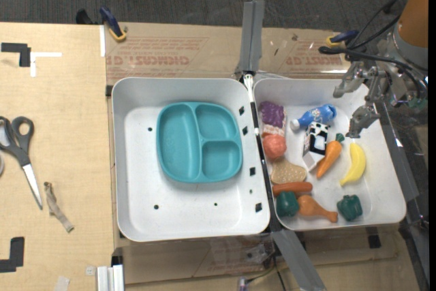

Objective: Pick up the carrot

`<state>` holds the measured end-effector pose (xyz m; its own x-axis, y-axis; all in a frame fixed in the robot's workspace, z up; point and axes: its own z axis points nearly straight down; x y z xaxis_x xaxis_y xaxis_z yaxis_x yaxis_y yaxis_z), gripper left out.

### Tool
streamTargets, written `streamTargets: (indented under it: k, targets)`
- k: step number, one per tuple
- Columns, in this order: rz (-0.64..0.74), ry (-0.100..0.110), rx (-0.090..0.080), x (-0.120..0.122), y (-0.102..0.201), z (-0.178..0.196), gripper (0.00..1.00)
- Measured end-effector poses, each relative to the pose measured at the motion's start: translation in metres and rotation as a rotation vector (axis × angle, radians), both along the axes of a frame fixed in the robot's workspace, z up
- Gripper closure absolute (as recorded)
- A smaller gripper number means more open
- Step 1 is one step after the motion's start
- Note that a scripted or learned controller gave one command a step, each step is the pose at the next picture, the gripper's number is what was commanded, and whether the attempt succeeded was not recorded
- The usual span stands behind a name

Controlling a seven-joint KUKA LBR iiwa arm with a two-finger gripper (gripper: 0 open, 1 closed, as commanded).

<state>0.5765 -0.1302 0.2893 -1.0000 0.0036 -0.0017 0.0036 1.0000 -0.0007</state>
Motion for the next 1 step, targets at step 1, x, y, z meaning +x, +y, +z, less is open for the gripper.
streamTargets:
  k: [1]
  targets:
    - [0.161, 0.000, 0.000, 0.0171, -0.0400, -0.1289, 0.00]
